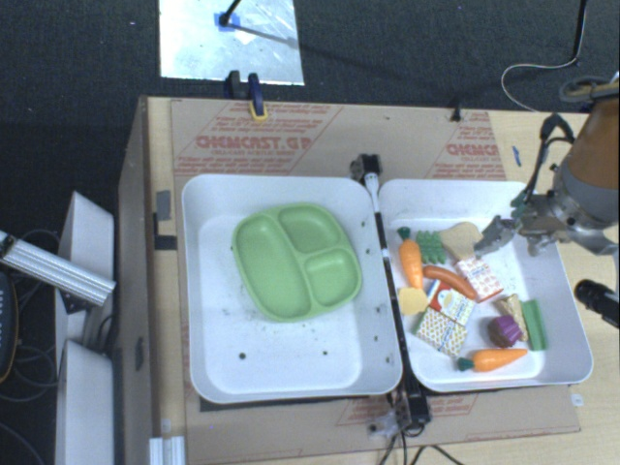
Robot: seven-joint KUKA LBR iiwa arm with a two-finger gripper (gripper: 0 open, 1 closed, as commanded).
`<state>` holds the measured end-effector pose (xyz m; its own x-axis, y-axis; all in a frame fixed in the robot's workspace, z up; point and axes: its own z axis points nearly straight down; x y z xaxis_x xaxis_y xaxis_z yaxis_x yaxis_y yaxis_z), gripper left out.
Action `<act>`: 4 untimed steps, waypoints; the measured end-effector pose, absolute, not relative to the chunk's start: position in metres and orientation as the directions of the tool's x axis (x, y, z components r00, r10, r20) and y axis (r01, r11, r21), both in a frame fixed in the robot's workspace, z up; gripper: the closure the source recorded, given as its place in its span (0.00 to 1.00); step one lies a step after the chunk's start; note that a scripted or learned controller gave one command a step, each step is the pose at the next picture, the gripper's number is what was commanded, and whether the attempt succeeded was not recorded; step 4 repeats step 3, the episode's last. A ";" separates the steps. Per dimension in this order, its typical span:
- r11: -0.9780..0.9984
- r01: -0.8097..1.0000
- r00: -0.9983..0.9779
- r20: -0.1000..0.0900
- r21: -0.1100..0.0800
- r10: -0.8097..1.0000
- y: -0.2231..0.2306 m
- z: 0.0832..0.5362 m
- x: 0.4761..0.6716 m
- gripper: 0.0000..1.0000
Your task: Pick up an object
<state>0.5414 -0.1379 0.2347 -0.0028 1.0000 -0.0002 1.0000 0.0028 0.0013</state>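
Approach over the toy-filled bin, nothing yet picked up.

The grey two-finger gripper (513,232) is seen hovering at about 2 o'clock within the right-hand shallow white plastic bin (572,332), its fingers spread apart with nothing between them. No single object is named by the task; the candidates are heaped across the middle of that bin: a tan bread-shaped piece (461,236) just beside the fingertips at 9 o'clock, a small red-and-white printed carton (480,278) at 7 o'clock of them, an upright orange toy carrot (412,262) at the bin's 9 o'clock, and a purple onion-like toy (504,331) toward 5 o'clock. The left-hand bin (218,356) is occupied by a light-green sectioned plastic plate (296,260). The step is judged to be pre-grasp positioning; a descent over one isolated item, then closure, would be called for next.
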 end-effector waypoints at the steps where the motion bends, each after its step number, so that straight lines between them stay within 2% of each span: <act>1: 0.002 1.000 -0.002 -0.002 0.011 1.000 -0.148 0.088 0.562 0.00; 2: 0.004 1.000 -0.004 -0.003 0.017 1.000 -0.148 0.100 0.564 1.00; 3: 0.004 1.000 -0.004 0.000 0.005 1.000 -0.094 0.209 0.547 1.00; 4: 0.004 1.000 -0.004 0.000 0.005 1.000 -0.094 0.209 0.547 1.00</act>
